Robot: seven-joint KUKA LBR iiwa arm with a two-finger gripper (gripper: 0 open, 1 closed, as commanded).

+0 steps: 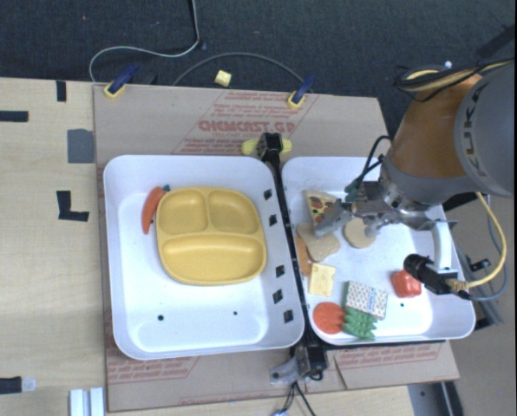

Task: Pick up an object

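End effector [335, 221]: low in the right bin [449, 323], beside the pizza slice toy [319, 204] and above the heart-shaped cookie [321, 247]; how far it is open cannot be told, and nothing is seen in its hold. Nearby stock: round cookie [359, 233], cheese block [322, 279], patterned cracker [366, 299], tomato [328, 316], green piece [358, 324], red piece [405, 283]; left bin [128, 319] carries yellow divided plate [212, 235] and carrot [151, 209]. Handling advice: centre squarely over one isolated item, likely the pizza slice, descend vertically, and avoid nudging neighbours.

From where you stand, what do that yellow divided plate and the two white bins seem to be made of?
Yellow divided plate: probably moulded plastic, smooth and matte, one even colour with rounded compartment ridges. White bins: likely thin plastic too, slightly glossy, with rounded, formed rims.
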